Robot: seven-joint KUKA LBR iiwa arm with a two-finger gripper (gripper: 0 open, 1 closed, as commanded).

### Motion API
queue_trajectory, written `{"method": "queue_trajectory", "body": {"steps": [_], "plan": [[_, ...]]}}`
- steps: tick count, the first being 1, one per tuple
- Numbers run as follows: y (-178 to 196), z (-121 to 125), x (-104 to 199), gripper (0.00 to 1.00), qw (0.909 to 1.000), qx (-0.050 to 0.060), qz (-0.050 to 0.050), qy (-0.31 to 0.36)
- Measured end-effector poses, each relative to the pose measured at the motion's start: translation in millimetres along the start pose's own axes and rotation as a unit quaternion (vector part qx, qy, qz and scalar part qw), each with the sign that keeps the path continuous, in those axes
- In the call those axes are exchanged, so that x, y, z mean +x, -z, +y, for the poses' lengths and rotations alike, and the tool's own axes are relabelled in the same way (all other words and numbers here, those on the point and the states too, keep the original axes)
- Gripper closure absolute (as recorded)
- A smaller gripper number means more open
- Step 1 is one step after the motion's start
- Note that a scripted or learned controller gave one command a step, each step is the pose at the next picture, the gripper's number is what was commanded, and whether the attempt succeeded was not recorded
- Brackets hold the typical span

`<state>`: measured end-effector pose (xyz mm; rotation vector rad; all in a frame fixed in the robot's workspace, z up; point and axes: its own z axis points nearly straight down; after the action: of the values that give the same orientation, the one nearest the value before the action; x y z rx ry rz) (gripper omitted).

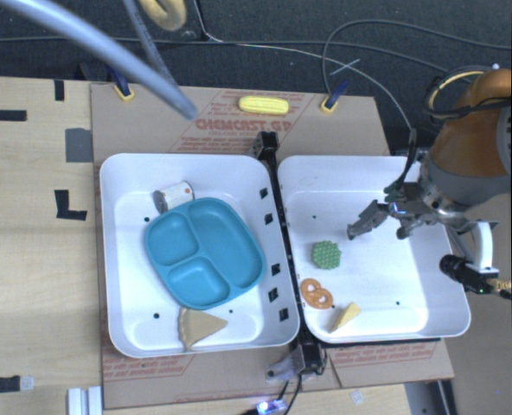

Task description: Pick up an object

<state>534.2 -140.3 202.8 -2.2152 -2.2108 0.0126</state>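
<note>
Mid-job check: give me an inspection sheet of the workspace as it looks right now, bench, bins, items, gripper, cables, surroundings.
Surface: wooden bench with a cardboard sheet under two white bins.
Left bin: blue divided plate, a small white and grey item by the plate's upper left, a tan wedge at the near edge.
Right bin: green round piece, orange pretzel-shaped piece, pale yellow wedge.
Clutter: yellow corn-like item on the cardboard behind the bins.
Gripper: low over the right bin, up and right of the green piece; nothing seen held.
Cables: dark cable looping behind the right bin.
Surroundings: dark floor beyond the bench.
</note>
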Motion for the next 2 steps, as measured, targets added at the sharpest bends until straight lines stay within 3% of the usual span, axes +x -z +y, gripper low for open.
{"method": "queue_trajectory", "body": {"steps": [1, 2], "plan": [[6.4, 2.9, 0.2, 0.00, 1.0000, -0.006, -0.001, 0.002], [-37.5, 6.0, 0.8, 0.00, 1.0000, -0.005, -0.001, 0.001]]}}
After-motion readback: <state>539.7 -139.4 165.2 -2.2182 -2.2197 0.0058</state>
